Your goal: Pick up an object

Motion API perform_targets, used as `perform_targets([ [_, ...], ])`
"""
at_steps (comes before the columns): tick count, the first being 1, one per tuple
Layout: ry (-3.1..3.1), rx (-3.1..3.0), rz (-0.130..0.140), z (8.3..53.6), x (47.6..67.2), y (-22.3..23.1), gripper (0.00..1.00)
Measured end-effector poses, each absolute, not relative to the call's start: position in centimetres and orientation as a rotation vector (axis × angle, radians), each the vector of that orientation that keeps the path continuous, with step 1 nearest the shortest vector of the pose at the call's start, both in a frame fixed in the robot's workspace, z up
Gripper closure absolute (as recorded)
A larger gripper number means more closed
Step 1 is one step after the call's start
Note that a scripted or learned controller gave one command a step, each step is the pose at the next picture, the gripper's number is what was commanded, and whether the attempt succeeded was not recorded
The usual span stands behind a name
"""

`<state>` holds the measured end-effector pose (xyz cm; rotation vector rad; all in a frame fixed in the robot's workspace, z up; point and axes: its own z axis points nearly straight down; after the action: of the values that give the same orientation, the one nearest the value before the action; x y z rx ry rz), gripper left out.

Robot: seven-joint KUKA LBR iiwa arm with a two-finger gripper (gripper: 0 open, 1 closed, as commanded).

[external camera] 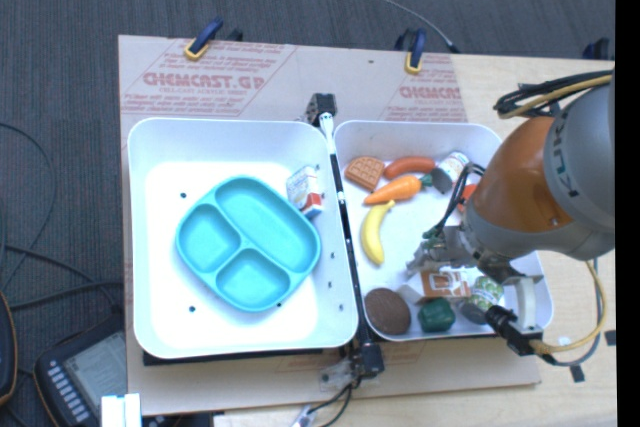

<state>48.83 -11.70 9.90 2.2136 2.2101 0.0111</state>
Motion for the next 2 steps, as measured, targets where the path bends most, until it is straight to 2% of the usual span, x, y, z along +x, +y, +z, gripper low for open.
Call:
perform_targets([
  [1,2.222,2.22,0.0,18.45,54.23,-7.13,1.0],
  [2,2.222,2.221,-0.002,18.42,54.19,-7.17,0.0],
])
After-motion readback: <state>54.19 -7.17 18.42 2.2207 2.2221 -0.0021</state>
